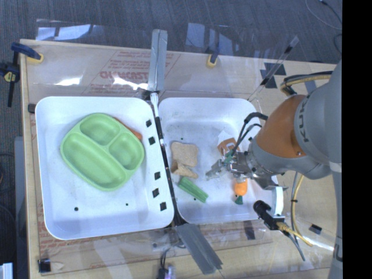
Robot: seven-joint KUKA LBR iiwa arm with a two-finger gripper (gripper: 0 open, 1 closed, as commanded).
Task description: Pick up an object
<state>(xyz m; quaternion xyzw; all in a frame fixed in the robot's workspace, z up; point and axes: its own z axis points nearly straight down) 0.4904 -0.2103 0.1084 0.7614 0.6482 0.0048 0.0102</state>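
A small orange carrot-shaped toy [240,188] with a green tip lies in the right bin [197,112], close to that bin's right wall and toward its near edge, directly beneath the wrist of the grey arm [302,138]. The gripper [231,166] hangs low over the bin floor just beside the toy, on its far-left side; whether it is spread or pressed together cannot be told from this angle, and nothing is visibly pinched in it. A brown-orange piece [226,145] sits just beyond the gripper, partly hidden by black cables. Toward the bin's left wall lie a tan slice of toy bread [184,154], a smaller tan piece [186,170] touching its near edge, and a green stick-shaped item [192,189] angled toward the near edge. In the left bin [52,208], a green divided plate [103,150] rests tilted across the middle, with something orange [132,132] peeking out from under its far-right rim. The two bins meet along a central divider marked with black tabs. Both sit on a pale wooden bench [87,68] covered by clear sheeting, a blue clamp [23,52] at its far-left corner. Dark grey carpet [87,4] surrounds the bench.
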